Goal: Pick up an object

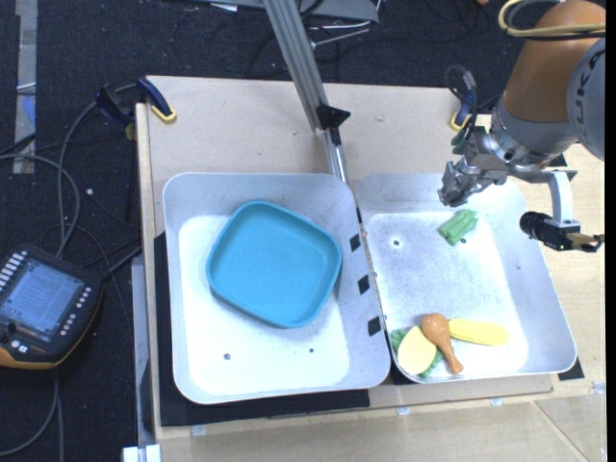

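Green toy lies in the right bin's far part, unlifted — my gripper hangs just above it, finger state indeterminable — pick not yet made, descent and grasp remain.

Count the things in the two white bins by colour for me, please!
Blue: 1, the square blue plastic plate in the left bin.
Green: 1, the small green plastic piece just below the claw.
Yellow: 2, the long yellow plastic piece and the round yellow-green plastic slice.
Orange: 1, the orange plastic drumstick-shaped toy.
Total: 5
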{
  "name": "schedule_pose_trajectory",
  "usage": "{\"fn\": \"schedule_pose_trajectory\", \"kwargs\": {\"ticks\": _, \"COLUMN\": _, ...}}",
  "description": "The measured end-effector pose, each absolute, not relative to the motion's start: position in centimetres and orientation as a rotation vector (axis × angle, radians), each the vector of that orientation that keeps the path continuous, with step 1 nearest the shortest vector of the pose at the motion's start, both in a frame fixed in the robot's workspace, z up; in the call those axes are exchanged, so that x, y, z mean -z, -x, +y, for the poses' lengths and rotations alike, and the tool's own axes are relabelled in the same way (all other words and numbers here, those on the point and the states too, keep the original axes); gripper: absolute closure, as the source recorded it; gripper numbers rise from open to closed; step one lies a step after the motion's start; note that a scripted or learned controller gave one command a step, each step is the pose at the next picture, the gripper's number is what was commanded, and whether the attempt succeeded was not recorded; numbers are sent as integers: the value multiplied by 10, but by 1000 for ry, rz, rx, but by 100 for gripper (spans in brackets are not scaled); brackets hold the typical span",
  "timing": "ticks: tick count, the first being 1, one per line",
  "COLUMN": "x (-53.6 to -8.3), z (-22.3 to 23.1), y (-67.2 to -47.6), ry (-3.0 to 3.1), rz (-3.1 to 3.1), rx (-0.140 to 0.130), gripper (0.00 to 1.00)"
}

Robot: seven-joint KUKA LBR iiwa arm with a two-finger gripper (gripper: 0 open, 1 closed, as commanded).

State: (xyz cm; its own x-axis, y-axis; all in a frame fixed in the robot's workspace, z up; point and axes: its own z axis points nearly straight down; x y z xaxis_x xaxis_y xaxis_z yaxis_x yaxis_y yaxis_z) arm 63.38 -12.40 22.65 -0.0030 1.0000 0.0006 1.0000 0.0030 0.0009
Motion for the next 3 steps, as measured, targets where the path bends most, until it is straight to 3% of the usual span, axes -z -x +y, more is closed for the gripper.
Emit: {"fn": "schedule_pose_trajectory", "kwargs": {"ticks": 3, "x": -237, "z": 12, "y": -573, "ry": -2217, "rz": 2227, "rx": -2, "gripper": 100}}
